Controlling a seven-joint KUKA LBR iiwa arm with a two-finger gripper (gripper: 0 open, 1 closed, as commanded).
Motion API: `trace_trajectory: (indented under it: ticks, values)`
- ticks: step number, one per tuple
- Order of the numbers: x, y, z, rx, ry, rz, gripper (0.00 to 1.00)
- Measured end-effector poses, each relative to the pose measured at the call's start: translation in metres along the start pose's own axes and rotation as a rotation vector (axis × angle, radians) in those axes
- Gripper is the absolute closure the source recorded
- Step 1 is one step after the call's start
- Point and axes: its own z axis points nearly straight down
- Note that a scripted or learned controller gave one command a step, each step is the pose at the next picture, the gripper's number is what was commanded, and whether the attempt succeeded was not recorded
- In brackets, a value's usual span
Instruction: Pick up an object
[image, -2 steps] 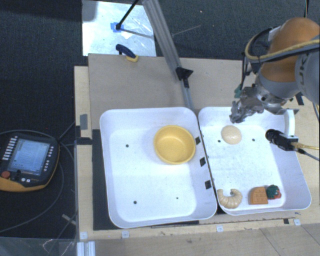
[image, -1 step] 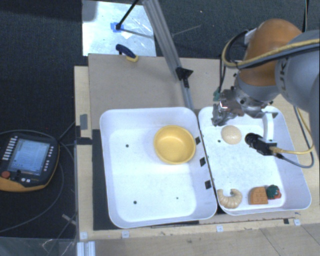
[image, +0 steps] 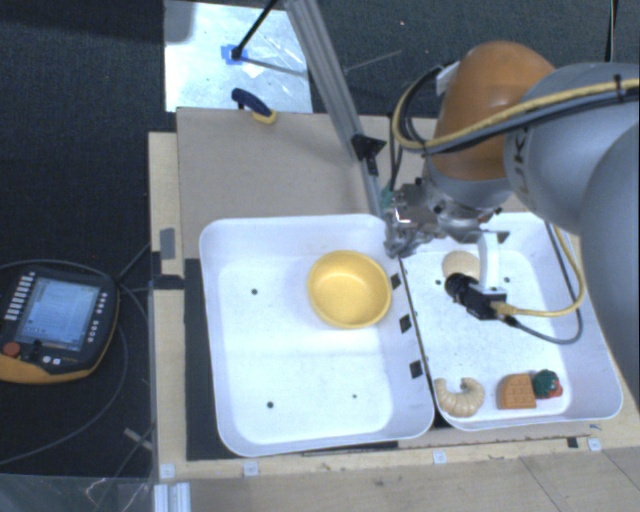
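A pale roll (image: 460, 264) lies in the right bin (image: 590, 395) just beside the hand (image: 408, 232); whether it grips, I cannot tell. Next: descend squarely onto something.

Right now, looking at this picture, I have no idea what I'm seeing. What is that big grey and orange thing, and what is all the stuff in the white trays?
The big grey and orange shape is a robot arm, reaching in from the right. A single camera fixed above the bench looks down at a slant. The arm's gripper, its two-fingered hand, hangs near the wall where the two shallow white bins meet; I cannot tell whether it holds anything. The left bin holds a yellow bowl. The right bin holds a pale croissant-shaped toy, an orange piece with a green and red bit beside it, and a pale rounded thing partly hidden under the arm. Off the bench at left lies a control pad with a screen.
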Motion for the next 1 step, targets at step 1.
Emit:
trace_trajectory:
  ticks: [1]
  values:
    - [0.0472, -0.0072, 0.0096, 0.000, -0.001, 0.002, 1.00]
